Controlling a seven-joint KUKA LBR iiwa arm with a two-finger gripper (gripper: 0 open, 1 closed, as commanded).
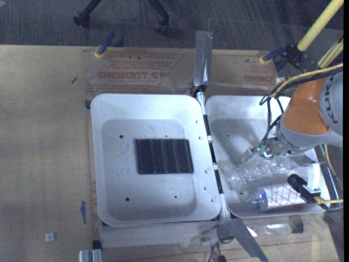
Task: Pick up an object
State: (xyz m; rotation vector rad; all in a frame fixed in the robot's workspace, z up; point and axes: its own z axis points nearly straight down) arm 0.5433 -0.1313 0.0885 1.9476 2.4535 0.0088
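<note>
A dark ribbed rectangular block [163, 156] lies flat in the middle of the left bin [109, 119]. In the right bin [229, 113] a crumpled clear plastic bottle [255, 174] lies on its side, its blue cap [260, 202] toward the front wall. Beside the bottle, a white item with a red grid pattern [281, 193] rests against the front right corner. My gripper [255, 152] reaches down into the right bin, just above the upper end of the bottle and close to touching it.
The grey arm with its orange band [305, 116] covers the right bin's right side. A metal post [203, 59] stands behind the divide between the bins. The wooden bench [43, 146] spreads out to the left.
</note>
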